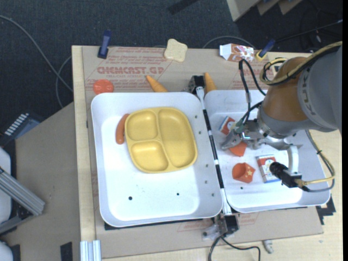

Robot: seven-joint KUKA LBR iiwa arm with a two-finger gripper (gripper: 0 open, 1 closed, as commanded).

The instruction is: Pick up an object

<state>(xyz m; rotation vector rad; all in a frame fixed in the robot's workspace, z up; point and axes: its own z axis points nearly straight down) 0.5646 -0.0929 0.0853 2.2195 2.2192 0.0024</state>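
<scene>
The gripper hangs low in the right bin. An orange-red piece lies just beside its fingertips; whether they grip cannot be told.

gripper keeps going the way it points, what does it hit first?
The gripper points left and down; most likely the small red piece just under its tips, otherwise the right bin floor. Depth is unclear.

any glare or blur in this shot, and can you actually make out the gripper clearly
Camera view: even, soft light; the left bin is bright white but not blown out; the yellow tray is sharp with a faint shadow; the gripper is dim and cluttered by cables, its detail hard to read.
</scene>
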